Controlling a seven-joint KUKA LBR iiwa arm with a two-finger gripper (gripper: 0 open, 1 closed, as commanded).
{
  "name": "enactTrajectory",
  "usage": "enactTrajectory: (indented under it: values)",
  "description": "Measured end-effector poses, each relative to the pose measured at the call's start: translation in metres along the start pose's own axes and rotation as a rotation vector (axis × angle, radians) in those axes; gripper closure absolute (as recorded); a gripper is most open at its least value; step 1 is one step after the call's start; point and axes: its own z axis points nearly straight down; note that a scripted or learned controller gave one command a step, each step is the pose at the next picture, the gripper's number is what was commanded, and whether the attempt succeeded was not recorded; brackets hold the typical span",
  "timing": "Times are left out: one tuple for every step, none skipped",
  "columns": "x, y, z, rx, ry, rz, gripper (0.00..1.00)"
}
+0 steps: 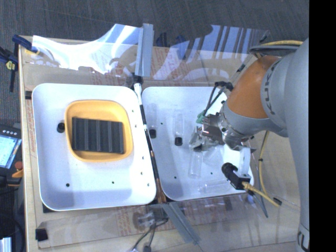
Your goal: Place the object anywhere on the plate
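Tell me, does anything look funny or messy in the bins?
Nothing looks spilled or broken. The yellow plate sits flat in the left bin with a dark ridged block on it. The gripper hangs over the right bin.

The plate (98, 127) lay open from above; right of it, the arm (262, 96) crowded the right bin (168, 182).

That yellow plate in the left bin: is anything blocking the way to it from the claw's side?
Between the claw over the right bin and the yellow plate stand only the two bins' raised rims, meeting side by side. A dark ridged block already lies on the plate's middle.
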Motion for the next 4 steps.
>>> enactTrajectory:
  values:
    - [0.034, -0.012, -0.066, -0.003, -0.002, -0.235, 1.00]
    - [0.095, 0.037, -0.103, -0.004, -0.002, -0.513, 1.00]
    - [0.111, 0.061, -0.039, 0.001, -0.002, -0.715, 1.00]
    - [0.129, 0.053, -0.005, 0.001, -0.002, -1.007, 1.00]
